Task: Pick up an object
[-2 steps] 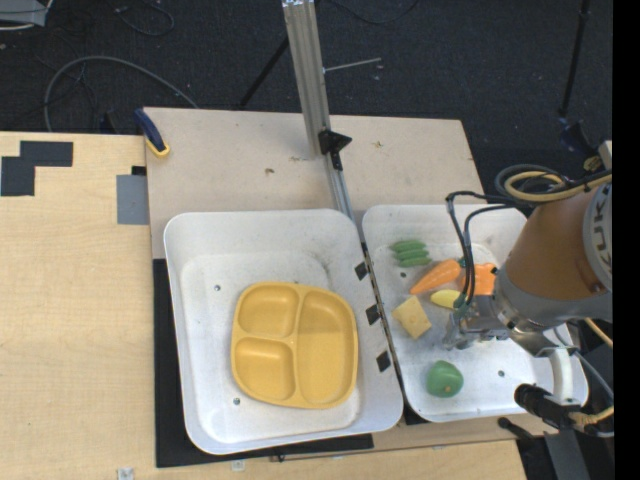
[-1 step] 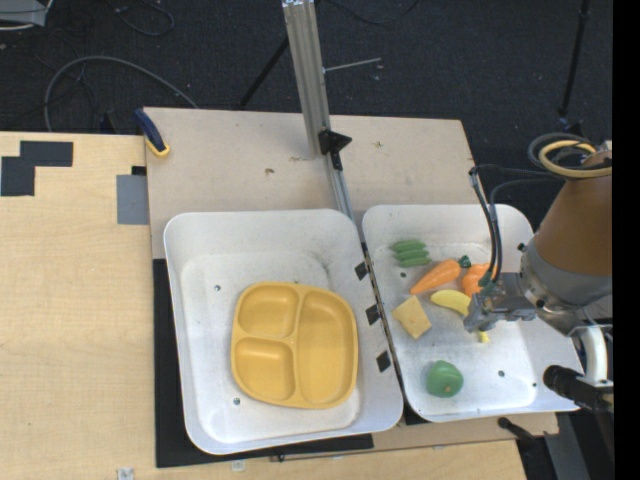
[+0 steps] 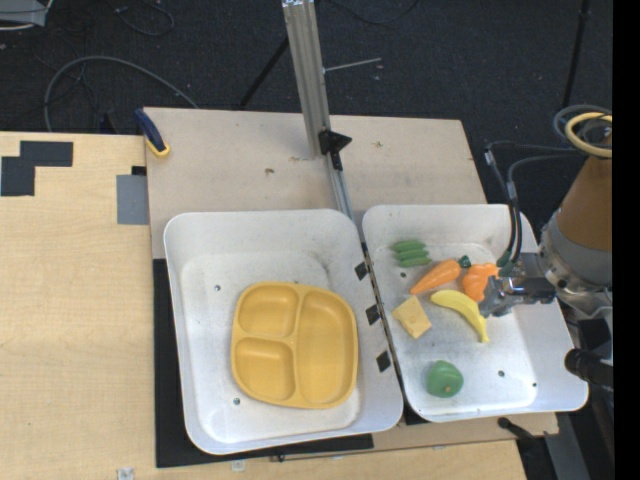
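Diagonally, banana (image 3: 463,311) points lower right; tool (image 3: 497,296) beside it, grip state unclear.

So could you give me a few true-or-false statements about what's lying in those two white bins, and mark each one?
1. The yellow divided plate lies in the left bin. True.
2. The banana lies on the plate. False: it is in the right bin, near the gripper.
3. The green apple sits nearer the camera than the carrot. True.
4. The cheese wedge rests in the left bin. False: it lies in the right bin, left of the banana.
5. The plate has three compartments. True.
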Robot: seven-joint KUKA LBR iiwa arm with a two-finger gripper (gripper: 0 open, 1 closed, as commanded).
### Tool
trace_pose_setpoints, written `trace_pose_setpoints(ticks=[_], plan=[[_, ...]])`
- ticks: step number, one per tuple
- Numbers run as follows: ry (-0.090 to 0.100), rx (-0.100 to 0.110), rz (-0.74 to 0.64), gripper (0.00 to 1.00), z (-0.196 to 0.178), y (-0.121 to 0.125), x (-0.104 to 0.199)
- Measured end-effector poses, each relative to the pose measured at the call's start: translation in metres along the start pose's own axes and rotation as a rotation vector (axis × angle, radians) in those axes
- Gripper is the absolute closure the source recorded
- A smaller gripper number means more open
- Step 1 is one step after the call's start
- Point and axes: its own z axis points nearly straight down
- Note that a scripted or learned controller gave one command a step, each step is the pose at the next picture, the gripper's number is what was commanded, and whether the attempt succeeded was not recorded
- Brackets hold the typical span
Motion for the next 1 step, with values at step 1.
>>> trace_pose_setpoints(ticks=[1], plan=[[0.003, 0.004, -0.004, 1.00, -0.0071, 0.0082, 0.0514]])
